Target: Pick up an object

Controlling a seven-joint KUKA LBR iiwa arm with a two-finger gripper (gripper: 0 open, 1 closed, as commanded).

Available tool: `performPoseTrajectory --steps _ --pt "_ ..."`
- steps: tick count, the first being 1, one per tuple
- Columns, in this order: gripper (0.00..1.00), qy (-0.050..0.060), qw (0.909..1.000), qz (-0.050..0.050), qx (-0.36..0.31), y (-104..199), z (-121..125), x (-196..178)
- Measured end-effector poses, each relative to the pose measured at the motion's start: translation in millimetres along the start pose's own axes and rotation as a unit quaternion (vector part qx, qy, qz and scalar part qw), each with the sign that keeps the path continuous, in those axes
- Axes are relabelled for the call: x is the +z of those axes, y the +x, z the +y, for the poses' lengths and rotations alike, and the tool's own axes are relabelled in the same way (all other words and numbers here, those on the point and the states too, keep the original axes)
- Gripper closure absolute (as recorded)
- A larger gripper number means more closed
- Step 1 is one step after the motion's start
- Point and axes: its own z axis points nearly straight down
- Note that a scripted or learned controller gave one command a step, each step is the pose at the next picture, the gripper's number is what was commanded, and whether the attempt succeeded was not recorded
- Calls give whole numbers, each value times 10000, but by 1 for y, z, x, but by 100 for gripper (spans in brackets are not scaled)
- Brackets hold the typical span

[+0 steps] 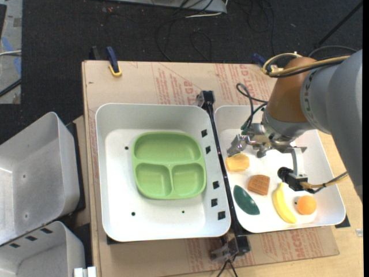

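Gripper (245,145): above yellow lump (237,163) in right bin (328,172); finger state cannot be told. Banana (283,203): long axis near-to-far, lying beside orange (305,205).

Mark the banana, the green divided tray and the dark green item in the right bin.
banana (282,203): camera view, middle of its curved yellow body.
green divided tray (169,138): camera view, top rim.
dark green item (247,201): camera view, centre of its flat oval.
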Motion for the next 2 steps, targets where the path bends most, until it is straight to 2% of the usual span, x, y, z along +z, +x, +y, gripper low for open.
performPoseTrajectory --steps 1,2 --pt "100 -26 10000 -4 5 0 1 -13" --pt "100 -41 10000 -3 -25 6 -3 -73"
